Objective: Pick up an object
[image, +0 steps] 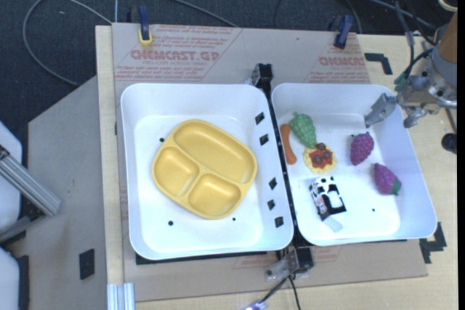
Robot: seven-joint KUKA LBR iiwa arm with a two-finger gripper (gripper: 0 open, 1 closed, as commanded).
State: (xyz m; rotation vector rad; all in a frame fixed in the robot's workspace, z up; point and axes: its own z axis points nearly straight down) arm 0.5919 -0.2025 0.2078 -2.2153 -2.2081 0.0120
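We see the claw (394,111) open and holding nothing above the right bin's (414,156) far right corner, near a purple grape bunch (361,147).

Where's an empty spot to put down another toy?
Bare floor lies in the right bin between the black-and-white packet and the lower purple grapes, and in the left bin around the yellow tray. It's crowded near the carrot and pizza.
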